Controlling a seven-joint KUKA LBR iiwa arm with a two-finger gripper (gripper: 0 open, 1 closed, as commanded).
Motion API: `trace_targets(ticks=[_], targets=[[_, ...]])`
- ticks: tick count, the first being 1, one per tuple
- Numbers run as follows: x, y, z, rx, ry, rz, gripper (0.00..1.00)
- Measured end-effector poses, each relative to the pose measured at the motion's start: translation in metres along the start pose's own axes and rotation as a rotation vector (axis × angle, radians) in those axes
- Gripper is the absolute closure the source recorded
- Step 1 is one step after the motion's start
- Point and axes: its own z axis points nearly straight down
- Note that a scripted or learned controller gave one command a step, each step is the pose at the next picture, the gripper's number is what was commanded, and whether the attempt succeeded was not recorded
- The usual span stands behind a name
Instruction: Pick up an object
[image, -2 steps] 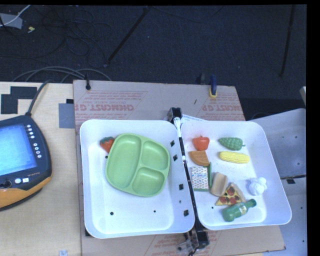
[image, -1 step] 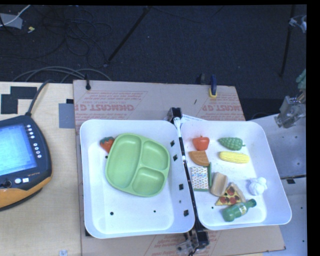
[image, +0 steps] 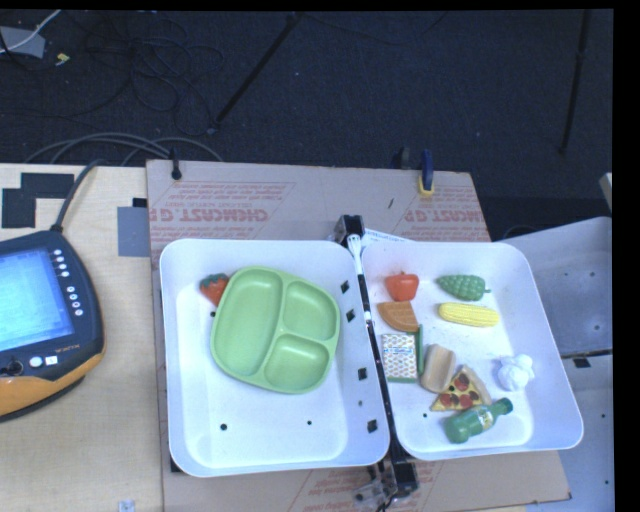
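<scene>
The right bin (image: 545, 300) holds several toy foods: a red tomato (image: 402, 286), a green bumpy vegetable (image: 461, 287), a yellow corn cob (image: 469, 315), an orange bread slice (image: 399, 317), a small printed box (image: 399, 356), a tan bread piece (image: 437, 367), a pizza slice (image: 460, 390), a green bottle (image: 476, 420) and a white garlic bulb (image: 515, 372). In the left bin (image: 190, 400) lies a green divided plate (image: 276, 328) with a red strawberry (image: 213, 288) at its upper left edge.
A teach pendant with a blue screen (image: 40, 315) lies on the bench at the left. The bins rest on a cardboard sheet (image: 300, 205). A blue-and-yellow clamp (image: 426, 172) stands at the cardboard's far edge. Cables run across the dark floor behind.
</scene>
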Motion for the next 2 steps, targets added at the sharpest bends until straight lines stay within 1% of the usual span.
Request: trace_targets(ticks=[1, 2], targets=[[-0.078, 0.001, 0.002, 0.004, 0.0, 0.002, 1.0], [-0.062, 0.147, 0.107, 0.013, 0.008, -0.011, 1.0]])
